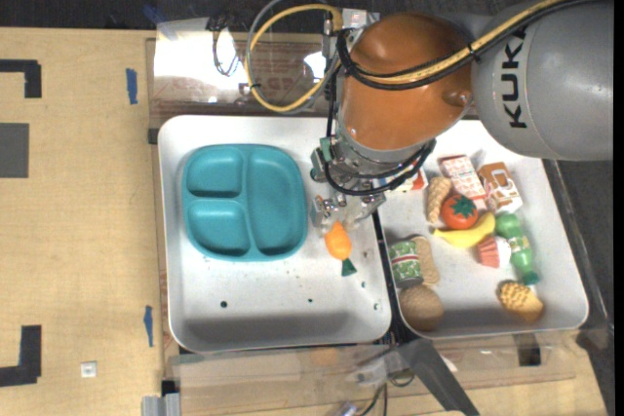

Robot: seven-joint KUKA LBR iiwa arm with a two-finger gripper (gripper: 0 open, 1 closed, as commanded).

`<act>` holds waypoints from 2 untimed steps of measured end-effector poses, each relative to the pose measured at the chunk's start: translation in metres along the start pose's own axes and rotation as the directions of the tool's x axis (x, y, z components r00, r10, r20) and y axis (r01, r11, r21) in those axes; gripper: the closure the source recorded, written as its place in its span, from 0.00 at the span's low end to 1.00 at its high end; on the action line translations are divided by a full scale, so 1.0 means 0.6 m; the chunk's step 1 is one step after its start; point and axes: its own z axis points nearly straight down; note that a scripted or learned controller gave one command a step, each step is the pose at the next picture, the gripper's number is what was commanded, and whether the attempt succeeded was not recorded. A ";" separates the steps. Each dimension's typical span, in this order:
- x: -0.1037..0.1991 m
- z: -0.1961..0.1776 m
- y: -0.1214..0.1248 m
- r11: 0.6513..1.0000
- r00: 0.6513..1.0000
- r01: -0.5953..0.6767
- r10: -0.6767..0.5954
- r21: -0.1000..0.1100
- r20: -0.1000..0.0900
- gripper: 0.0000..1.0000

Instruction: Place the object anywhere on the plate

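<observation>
A teal divided plate [242,200] lies in the left bin [195,307], towards its back left. My gripper [339,214] hangs from the orange-banded arm over that bin's right side, just right of the plate. A small orange toy carrot [337,242] with a green tip sits between the fingertips, pointing down, and the gripper is shut on it. The carrot is beside the plate's right rim, not over it.
The right bin [565,307] holds several toy foods: a tomato [460,208], a banana [464,234], a brown round item [422,305] and small packets. The wall between the bins runs just right of the gripper. Cables loop behind the bins.
</observation>
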 end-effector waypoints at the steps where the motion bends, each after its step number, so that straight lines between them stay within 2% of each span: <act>1: -0.050 -0.069 -0.144 0.988 0.988 0.152 -0.152 0.006 0.000 1.00; 2: -0.048 -0.068 -0.143 0.989 0.989 0.151 -0.151 0.004 0.000 0.00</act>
